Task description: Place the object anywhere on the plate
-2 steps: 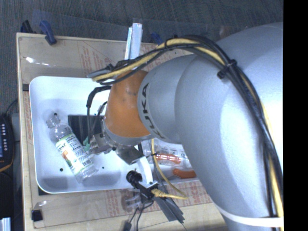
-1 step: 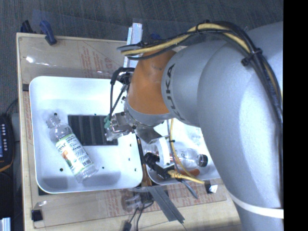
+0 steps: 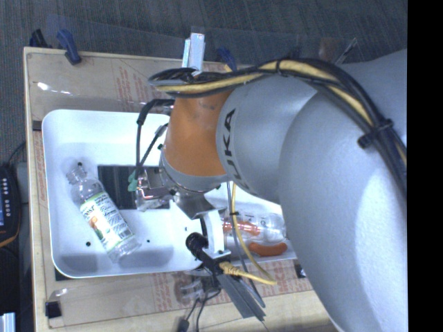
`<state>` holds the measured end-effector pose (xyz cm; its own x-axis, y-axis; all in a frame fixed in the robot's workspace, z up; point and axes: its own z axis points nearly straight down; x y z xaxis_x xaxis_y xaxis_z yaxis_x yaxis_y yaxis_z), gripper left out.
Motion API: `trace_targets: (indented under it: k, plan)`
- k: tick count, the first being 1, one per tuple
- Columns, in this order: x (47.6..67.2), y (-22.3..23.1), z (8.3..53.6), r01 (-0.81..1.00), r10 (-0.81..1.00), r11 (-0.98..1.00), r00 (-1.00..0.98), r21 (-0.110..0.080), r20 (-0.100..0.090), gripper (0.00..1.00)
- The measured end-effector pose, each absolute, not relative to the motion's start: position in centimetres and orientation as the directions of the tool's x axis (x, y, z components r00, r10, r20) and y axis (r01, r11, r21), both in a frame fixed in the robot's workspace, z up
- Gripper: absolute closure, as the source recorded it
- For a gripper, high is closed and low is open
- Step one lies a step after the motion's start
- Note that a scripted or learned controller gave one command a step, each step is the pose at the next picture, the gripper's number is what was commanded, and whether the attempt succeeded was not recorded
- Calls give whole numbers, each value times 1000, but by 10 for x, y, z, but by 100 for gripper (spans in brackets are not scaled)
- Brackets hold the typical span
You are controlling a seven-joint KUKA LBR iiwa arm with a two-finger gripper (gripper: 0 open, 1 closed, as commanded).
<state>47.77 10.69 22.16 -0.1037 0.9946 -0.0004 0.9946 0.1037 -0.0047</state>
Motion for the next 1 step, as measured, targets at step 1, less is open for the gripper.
trace_targets:
  k: [1]
  plan:
    - [533, 71, 190, 965, 965, 261, -261, -4, 0, 100]
